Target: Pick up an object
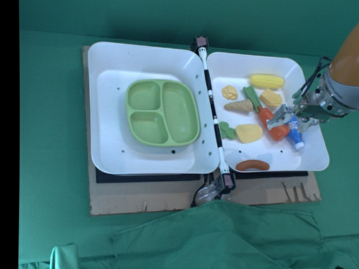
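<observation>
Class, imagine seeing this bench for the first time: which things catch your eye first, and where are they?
A light green three-compartment plastic plate sits alone in the left white bin. The right white bin holds a scatter of toy food, among them a yellow corn cob and an orange carrot. The grey arm's gripper hangs over the carrot's right side.

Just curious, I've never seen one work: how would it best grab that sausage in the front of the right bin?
Across the sausage's narrow middle, coming straight down: it lies flat and apart from the other toys, though near the bin's front wall.
</observation>
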Robot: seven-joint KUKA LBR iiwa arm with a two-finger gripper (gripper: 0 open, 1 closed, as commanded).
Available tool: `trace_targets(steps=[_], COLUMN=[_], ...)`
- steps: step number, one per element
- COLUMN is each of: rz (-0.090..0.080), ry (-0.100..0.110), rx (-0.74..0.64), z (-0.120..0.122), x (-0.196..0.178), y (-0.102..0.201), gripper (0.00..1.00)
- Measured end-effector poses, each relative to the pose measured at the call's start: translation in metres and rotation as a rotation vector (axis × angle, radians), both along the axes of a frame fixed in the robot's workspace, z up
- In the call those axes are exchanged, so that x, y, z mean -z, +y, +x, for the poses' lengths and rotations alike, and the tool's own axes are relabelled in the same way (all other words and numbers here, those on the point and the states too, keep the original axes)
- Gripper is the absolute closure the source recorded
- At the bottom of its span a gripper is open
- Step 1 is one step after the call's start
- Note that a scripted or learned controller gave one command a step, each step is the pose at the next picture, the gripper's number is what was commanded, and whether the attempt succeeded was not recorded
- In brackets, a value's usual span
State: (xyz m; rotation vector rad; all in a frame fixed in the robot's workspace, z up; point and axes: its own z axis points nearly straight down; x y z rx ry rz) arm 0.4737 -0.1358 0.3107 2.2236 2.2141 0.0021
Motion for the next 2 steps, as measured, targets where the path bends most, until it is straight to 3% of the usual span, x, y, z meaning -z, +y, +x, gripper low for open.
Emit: trace_targets(steps=[1,2], rz=[0.002,-0.002], ry=[0.008,-0.013], rx=[-0.001,-0.002], z=[0.024,0.065], x=[0.101,0.126], y=[0.004,0.024], gripper=[0.0,0.0])
